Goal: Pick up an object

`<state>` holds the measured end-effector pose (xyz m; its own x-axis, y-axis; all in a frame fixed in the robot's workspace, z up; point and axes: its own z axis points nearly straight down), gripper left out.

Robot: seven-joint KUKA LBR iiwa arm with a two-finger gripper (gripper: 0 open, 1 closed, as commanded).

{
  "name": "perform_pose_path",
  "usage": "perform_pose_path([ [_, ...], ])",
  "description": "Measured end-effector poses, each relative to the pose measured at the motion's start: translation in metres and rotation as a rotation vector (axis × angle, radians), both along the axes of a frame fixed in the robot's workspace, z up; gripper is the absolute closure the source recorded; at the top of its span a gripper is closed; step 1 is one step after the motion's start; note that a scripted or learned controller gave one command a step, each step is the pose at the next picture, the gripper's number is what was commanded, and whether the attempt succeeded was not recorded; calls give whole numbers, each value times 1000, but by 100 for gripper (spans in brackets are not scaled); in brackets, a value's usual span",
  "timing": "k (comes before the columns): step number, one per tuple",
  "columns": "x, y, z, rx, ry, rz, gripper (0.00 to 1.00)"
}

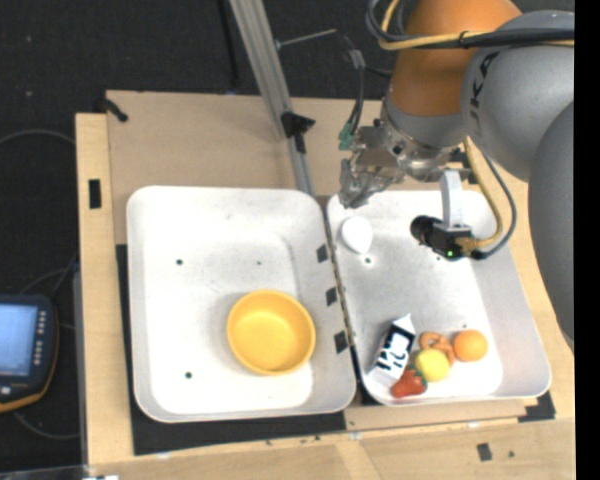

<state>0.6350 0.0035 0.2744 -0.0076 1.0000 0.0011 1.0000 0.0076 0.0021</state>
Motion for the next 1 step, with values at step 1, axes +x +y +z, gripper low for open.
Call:
perform_pose_path([
  [1,13,51,2,0,0,0,100],
])
